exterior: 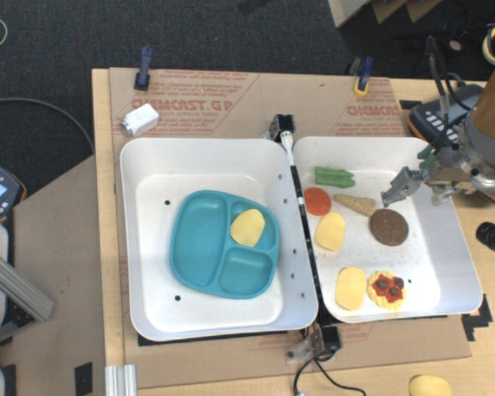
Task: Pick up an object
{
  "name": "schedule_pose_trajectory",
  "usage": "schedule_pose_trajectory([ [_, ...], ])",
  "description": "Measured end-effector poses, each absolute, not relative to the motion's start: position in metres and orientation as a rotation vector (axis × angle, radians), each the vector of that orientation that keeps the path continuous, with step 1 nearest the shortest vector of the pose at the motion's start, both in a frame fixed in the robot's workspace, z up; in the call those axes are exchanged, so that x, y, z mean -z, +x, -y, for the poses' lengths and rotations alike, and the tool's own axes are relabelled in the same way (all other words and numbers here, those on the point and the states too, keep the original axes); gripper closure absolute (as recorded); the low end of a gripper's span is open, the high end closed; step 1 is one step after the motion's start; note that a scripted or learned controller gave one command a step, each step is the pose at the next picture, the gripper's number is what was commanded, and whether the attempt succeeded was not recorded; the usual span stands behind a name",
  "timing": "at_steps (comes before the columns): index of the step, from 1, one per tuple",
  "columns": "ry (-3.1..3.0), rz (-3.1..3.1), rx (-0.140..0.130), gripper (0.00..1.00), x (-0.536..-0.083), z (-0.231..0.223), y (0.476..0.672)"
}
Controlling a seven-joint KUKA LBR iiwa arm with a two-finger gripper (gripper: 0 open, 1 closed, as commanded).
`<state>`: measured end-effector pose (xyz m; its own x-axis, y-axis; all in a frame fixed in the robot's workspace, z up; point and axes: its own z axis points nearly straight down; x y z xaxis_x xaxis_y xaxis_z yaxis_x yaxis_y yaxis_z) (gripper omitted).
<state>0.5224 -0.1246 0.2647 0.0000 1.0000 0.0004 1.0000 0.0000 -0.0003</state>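
The right bin point(445, 271) holds several toy foods: a green pod point(334, 176), a red disc point(317, 200), a tan cone point(355, 205), a brown round cookie point(389, 227), two yellow lumps point(330, 231) point(351, 288) and a yellow piece with red topping point(386, 289). My gripper point(415, 195) hangs over the bin's upper right, just above and to the right of the cookie. It is open, with nothing between its fingers. One grey finger point(396, 190) points down-left toward the cone.
The left bin point(148, 221) holds a teal divided plate point(206, 254) with a yellow lump point(247, 227) in its upper right compartment. A black divider bar point(297, 196) runs between the bins. A small white block point(139, 120) lies on the cardboard behind.
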Motion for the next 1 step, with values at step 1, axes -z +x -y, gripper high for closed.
schedule_pose_trajectory([
  [1, -2.208, 2.216, -0.009, 0.0, -0.1797, 0.0669, 0.4758],
])
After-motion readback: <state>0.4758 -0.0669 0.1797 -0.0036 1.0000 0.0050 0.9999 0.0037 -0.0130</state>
